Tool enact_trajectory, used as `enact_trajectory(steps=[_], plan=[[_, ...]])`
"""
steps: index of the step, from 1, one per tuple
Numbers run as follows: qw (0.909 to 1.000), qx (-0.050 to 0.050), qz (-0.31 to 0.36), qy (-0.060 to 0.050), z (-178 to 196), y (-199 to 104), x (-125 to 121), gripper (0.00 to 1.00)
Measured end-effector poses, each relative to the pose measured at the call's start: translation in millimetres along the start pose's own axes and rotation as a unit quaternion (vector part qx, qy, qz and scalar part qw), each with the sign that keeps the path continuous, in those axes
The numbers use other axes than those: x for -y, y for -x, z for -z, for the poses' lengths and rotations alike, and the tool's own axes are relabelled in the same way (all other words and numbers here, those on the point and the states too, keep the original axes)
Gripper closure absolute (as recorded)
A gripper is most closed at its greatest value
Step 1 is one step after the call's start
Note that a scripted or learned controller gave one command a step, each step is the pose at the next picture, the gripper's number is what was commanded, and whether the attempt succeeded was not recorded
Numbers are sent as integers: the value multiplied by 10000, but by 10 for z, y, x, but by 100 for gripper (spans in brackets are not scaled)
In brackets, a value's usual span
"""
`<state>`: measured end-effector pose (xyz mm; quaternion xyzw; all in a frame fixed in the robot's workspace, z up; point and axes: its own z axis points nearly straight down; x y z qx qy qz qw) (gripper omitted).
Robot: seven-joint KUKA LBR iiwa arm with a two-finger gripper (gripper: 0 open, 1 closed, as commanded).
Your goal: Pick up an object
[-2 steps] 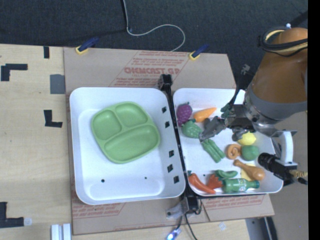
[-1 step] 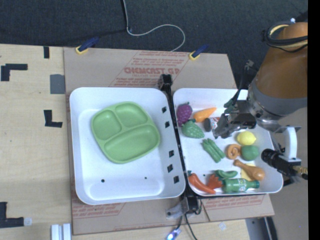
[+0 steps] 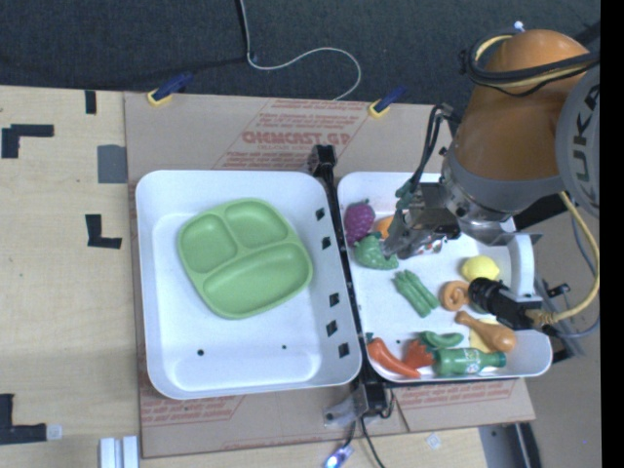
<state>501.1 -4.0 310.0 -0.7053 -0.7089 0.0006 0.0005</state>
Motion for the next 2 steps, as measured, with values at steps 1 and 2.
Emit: enact_trajectory(steps=[1, 2], plan=[[10000, -12, 24, 22, 575, -635, 179, 100], [10000, -5, -4, 27, 1195, -774, 170, 100]])
